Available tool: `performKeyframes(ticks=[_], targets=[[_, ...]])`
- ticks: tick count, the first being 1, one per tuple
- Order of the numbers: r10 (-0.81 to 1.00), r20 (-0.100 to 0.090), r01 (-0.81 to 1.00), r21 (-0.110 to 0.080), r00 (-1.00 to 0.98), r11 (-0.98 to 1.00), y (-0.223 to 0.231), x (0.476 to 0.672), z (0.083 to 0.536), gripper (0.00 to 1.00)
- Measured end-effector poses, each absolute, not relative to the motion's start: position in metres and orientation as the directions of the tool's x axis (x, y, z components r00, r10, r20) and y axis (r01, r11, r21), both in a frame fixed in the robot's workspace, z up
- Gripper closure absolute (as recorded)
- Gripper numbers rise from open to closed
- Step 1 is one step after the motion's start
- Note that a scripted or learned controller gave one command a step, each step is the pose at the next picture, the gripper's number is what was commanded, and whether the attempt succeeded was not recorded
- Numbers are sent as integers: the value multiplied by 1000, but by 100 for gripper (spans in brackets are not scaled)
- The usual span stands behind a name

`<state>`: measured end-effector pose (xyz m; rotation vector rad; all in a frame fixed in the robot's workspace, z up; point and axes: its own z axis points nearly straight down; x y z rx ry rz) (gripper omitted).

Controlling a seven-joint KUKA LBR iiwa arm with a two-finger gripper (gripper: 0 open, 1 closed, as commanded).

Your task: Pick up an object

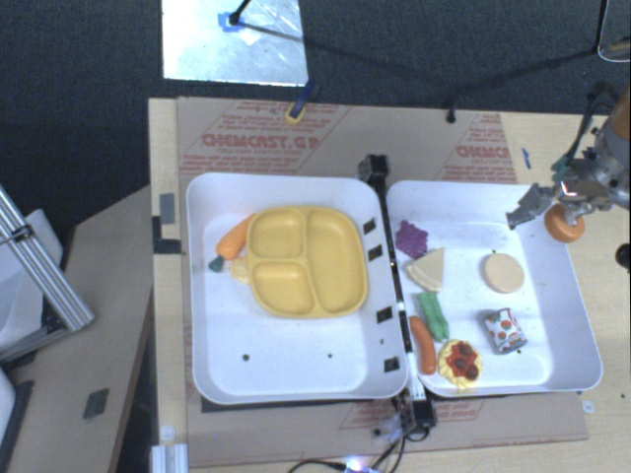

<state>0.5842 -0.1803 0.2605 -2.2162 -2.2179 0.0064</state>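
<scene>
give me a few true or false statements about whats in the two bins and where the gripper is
1. The yellow divided plate lies in the left bin. True.
2. The toy carrot lies in the right bin. False: it is in the left bin, against the plate's left edge.
3. The purple toy grapes lie in the right bin, near the divider. True.
4. The round beige disc lies on the plate. False: it is in the right bin.
5. The gripper is above the left bin. False: it is at the right bin's upper right edge.
</scene>
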Motion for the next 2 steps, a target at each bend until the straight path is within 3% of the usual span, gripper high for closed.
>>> performKeyframes(ticks=[1,2], targets=[[1000,0,1000,2,-3,3,-180,586,266,0],[1000,0,1000,-2,-4,4,-178,595,218,0]])
